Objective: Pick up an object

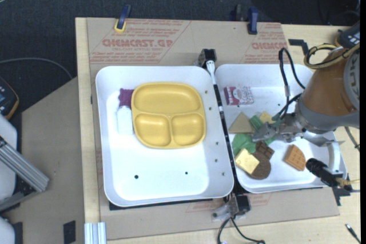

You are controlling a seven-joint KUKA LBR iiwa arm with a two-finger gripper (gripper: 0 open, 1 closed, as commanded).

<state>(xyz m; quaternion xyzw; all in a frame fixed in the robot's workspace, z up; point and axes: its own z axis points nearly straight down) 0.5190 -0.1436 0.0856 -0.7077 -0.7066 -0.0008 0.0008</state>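
Yellow divided plate (168, 113) alone in left bin (111, 174); pincer (264, 134), grip unclear, amid right-bin toy food (254, 161).

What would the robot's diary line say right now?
hand: low in right bin | over toy food pile | yellow tray: left bin

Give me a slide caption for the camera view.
KUKA arm's gripper reaches into the right bin over toy food.
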